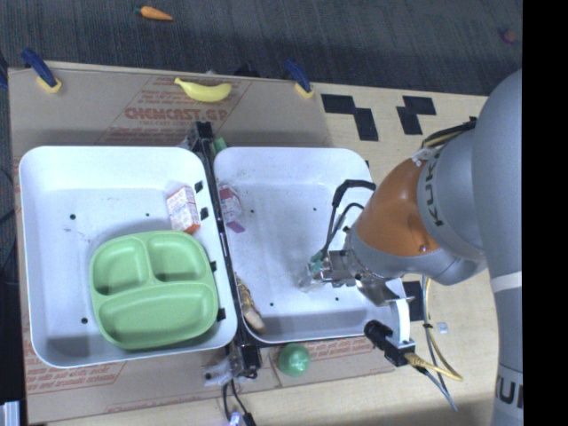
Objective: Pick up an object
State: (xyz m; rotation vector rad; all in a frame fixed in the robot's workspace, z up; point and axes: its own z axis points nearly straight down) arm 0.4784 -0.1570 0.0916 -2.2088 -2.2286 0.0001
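The gripper (318,272) is low in the right bin (266,162), near its right wall, over a small greenish object (316,261); whether it grips it I cannot tell. A pinkish packet (230,206) lies by that bin's left wall. The left bin (53,171) holds a green divided tray (155,287) and a small carton (182,209). A green ball (294,358) sits on the bench (337,371) just near the right bin, a banana (204,89) beyond both.

Grey rounded arm (497,176) showing an orange band (399,216) above the wrist, with dark lettering partly showing on it. Black cables (342,207) are looping near the wrist; yellow wires (439,371) are trailing below a black-and-white bracket (395,331).
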